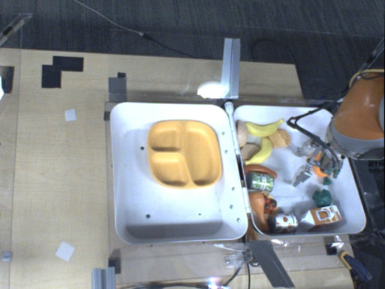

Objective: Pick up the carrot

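There are two white bins side by side. The left bin [129, 161] has a yellow tray [182, 153] in it. The right bin [355, 203] is full of small things.

The arm [361, 116] comes in from the right and reaches down into the right side of the right bin. The gripper [314, 168] is low, close to the floor of the bin. Right at its tip there is a small orange thing. I think this is the carrot [325, 173]. It is touching the gripper or is just beside it, but it is too small and blurry to be sure. I cannot tell if the gripper is apart or together, or if it is clamped on the carrot.

A green toy [323, 195] sits just near of the carrot, and an orange box [325, 215] lies at the near edge. Two bananas [263, 138] are at the far left of this bin. A can [260, 180] is near of them.

So the arm has got to the carrot, and that part looks done. The carrot seems to be down low in the bin, not lifted. What is left, I think, is to get a good hold on it and bring it up and out. The green toy is close, so it might get bumped.
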Motion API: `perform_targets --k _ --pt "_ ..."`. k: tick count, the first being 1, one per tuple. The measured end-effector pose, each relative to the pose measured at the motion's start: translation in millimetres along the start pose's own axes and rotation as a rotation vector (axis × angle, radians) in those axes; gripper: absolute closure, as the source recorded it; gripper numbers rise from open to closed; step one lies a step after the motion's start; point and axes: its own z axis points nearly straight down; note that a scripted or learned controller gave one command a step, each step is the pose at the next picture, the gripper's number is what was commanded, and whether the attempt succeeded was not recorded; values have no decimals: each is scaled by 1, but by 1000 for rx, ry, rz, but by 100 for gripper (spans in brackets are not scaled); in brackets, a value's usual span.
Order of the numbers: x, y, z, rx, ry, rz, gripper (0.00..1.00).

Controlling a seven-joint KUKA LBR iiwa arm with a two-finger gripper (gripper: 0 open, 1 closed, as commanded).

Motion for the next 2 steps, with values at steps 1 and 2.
perform_targets --k 1,2 --pt "-2 3 -13 -2 -7 -7 100" --pt "37 -10 -2 -2 -2 261 100"
